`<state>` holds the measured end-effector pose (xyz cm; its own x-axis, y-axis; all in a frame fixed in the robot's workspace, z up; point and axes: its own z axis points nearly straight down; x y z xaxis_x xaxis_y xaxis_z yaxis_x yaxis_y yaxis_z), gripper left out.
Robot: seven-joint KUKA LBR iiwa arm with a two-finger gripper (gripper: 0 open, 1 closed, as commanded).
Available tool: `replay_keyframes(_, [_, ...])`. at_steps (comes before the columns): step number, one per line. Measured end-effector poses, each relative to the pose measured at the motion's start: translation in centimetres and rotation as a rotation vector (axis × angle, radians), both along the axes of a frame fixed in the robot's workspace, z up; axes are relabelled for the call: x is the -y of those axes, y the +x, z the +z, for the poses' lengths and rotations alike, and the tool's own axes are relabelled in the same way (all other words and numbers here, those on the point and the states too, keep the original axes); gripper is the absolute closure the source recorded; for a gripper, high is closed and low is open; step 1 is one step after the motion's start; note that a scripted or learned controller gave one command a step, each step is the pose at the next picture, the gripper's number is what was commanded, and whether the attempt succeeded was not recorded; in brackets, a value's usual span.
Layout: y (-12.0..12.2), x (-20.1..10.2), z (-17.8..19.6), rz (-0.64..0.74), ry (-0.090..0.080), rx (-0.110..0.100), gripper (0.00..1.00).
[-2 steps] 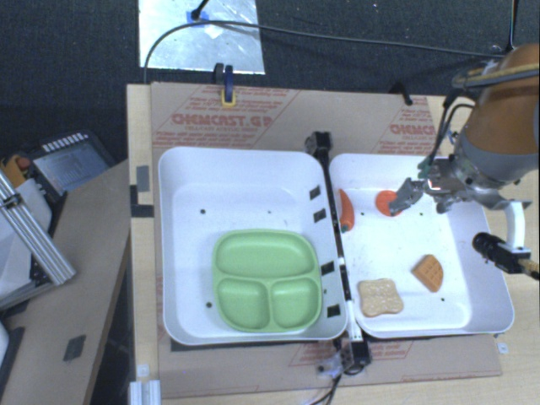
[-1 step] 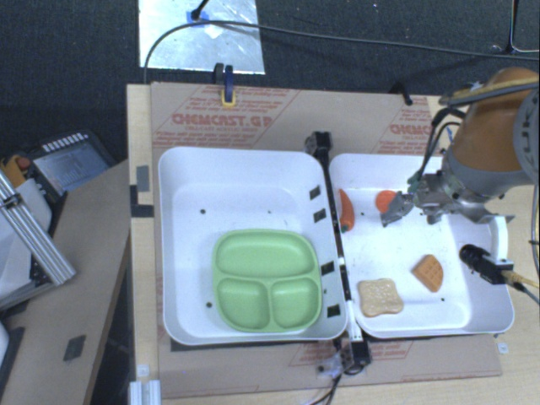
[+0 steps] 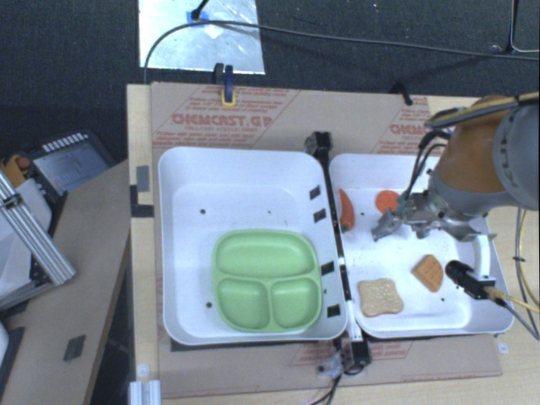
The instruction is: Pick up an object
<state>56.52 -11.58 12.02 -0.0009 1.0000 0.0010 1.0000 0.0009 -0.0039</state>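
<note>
The right bin (image 3: 439,323) holds several food pieces. An orange carrot-like piece (image 3: 345,210) lies along its left wall. A small red-orange round piece (image 3: 387,199) sits near the middle back. An orange waffle-like square (image 3: 429,272) and a tan slice of bread (image 3: 380,296) lie toward the front. My gripper (image 3: 393,223) hangs low over the middle of this bin, just in front of the round piece and right of the carrot piece. Nothing is visibly held in it.
The left bin (image 3: 181,226) carries a green divided plate (image 3: 266,278) in its front half. The grey arm with its orange band (image 3: 472,163) covers the back right of the right bin. A black clip (image 3: 319,142) stands where the bins meet.
</note>
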Motion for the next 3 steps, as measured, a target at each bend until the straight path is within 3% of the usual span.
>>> replay_keyframes(1, [0.1,0.0,1.3,0.001,-0.002,0.007,1.00])
replay_keyframes(3, [0.1,-0.6,10.6,0.003,-0.002,0.009,1.00])
